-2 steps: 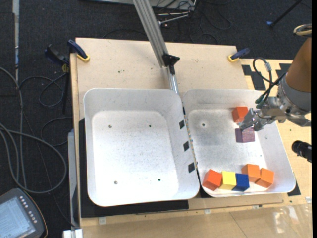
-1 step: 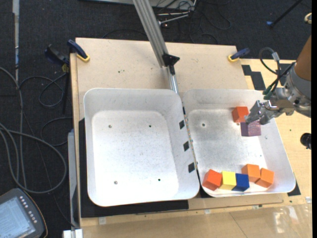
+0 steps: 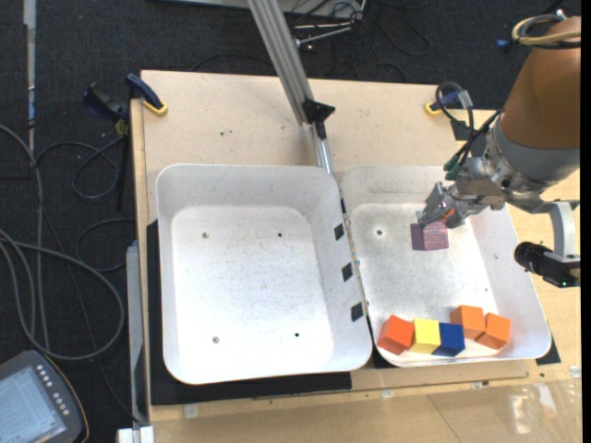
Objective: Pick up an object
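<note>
Over the right-hand shallow white plastic bin (image 3: 517, 266), the grey two-finger gripper (image 3: 437, 215) of the orange-banded arm (image 3: 545, 90), poised directly above and touching a small purple square block (image 3: 429, 237) in the bin's middle; impossible to tell whether the block sits between the fingers. Along the same bin's near edge, a row of small blocks: orange (image 3: 397, 333), yellow (image 3: 427, 334), blue (image 3: 452, 338), and two more orange (image 3: 469, 319) (image 3: 497, 329). Just beside it, the left-hand shallow white bin (image 3: 185, 210).
</note>
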Robot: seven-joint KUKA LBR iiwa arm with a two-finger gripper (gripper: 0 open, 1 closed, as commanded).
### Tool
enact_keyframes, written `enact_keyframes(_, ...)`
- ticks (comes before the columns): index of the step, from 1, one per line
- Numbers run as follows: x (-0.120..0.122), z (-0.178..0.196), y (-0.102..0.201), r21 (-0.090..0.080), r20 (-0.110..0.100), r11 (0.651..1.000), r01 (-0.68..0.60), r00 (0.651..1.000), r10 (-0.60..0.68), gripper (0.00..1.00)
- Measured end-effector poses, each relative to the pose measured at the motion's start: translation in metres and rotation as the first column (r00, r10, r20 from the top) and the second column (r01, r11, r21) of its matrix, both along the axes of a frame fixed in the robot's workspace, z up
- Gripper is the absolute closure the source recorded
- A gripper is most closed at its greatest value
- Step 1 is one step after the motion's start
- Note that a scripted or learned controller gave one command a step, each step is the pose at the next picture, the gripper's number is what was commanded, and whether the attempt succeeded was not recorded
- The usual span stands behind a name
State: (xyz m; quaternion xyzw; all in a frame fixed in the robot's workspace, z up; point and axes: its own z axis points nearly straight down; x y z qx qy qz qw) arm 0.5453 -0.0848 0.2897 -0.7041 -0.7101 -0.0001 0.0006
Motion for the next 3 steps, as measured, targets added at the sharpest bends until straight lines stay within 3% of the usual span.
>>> enact_keyframes(2, 0.015, -0.032, 0.09, 0.0, -0.003, 1.0, 0.001, 1.0, -0.001, 1.0)
enact_keyframes(3, 0.009, -0.034, 0.149, 0.001, -0.002, 1.0, 0.0, 1.0, 0.0, 1.0)
